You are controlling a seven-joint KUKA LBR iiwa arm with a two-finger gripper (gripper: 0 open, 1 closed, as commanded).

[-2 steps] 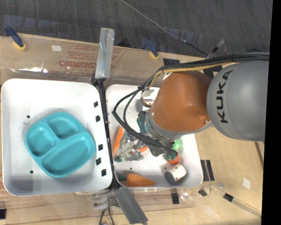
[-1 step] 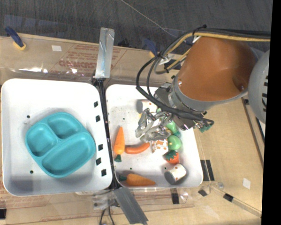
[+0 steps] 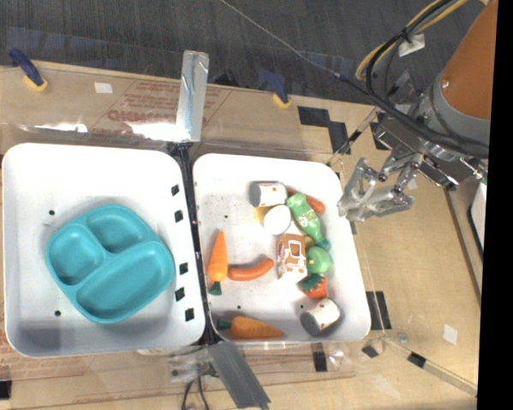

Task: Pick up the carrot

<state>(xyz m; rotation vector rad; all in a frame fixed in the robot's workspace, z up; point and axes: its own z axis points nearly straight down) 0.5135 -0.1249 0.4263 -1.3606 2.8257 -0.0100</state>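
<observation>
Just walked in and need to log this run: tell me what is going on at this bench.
A grey arm reaches in from the right, its gripper hanging over the right edge of the right bin, with nothing between its fingers. The job is a carrot pick. Carrots lie in that bin: one upright by the left wall, one along the near wall, both untouched, among other toy food. The left bin holds a teal divided plate.

Orange carrot (image 3: pixel 219 257) in a white bin (image 3: pixel 208 173); teal divided plate (image 3: pixel 109 262) in the other white bin (image 3: pixel 18 170).
</observation>
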